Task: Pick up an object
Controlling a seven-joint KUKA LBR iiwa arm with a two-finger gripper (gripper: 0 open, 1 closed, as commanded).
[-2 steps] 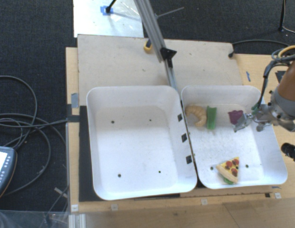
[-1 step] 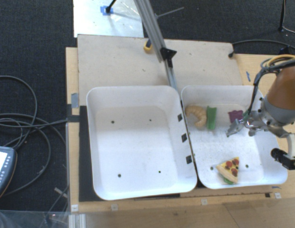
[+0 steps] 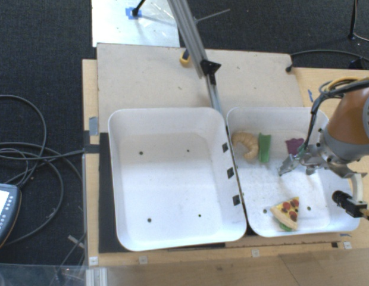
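Note:
The right bin (image 3: 256, 117) holds a tan croissant (image 3: 246, 145), a green piece (image 3: 265, 147), a purple piece (image 3: 294, 144) and a pizza slice (image 3: 286, 213). My gripper (image 3: 296, 170) hangs over the middle right of this bin, just below the purple piece and above the pizza slice. It is open, its two metal fingertips are spread apart, and nothing is between them. The arm's wrist with the orange band (image 3: 350, 119) covers the bin's right side.
The left bin (image 3: 122, 124) lies beside the right one, sharing a dividing rim. A slanted metal pole (image 3: 193, 31) crosses the bench behind the bins. Cables (image 3: 30, 154) and a handheld pendant (image 3: 3, 210) lie on the floor at the left.

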